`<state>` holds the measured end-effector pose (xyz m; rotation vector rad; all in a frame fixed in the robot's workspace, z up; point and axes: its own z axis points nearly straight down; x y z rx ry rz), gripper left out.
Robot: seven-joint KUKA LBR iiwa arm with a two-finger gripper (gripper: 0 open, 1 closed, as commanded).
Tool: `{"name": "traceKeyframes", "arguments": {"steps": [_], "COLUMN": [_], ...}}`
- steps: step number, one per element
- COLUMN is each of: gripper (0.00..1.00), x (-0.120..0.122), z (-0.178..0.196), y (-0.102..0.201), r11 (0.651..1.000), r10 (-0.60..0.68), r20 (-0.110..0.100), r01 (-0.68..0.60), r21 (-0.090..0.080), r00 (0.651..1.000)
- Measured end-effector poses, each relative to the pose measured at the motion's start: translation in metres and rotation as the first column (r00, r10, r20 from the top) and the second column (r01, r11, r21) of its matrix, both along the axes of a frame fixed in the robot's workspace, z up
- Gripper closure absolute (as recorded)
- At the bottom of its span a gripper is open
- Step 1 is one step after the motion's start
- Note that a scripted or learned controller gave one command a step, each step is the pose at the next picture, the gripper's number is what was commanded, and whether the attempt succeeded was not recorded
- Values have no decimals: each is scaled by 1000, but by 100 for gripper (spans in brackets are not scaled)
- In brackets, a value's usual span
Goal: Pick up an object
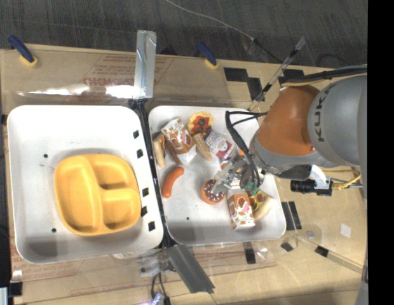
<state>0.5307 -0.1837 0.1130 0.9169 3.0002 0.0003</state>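
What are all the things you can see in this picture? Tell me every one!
White bins: two, side by side on the bench.
Divided tray: one, yellow, in the left bin.
Toy sausage: one, orange-red, right bin, near its left wall.
Small cartons: about three, white and red, right bin.
Round toy foods: about two, brown and red, right bin.
Clamps: two, blue, at the bench's far edge.
Arm: one, grey with orange band, over the right bin.
Gripper: one, among the toys.
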Motion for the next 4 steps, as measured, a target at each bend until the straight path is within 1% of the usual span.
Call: {"name": "traceKeyframes", "arguments": {"steps": [1, 2, 3, 4], "gripper": [100, 100, 100, 100], "x": [-23, -24, 19, -11], "z": [155, 161, 166, 160], "y": [64, 64, 63, 115], "r11": [991, 992, 986, 967], "r10": [-131, -125, -167, -253], "r20": [8, -1, -4, -6], "r01": [131, 125, 167, 253], "r21": [1, 0, 0, 1], "r00": [991, 992, 986, 967]}}
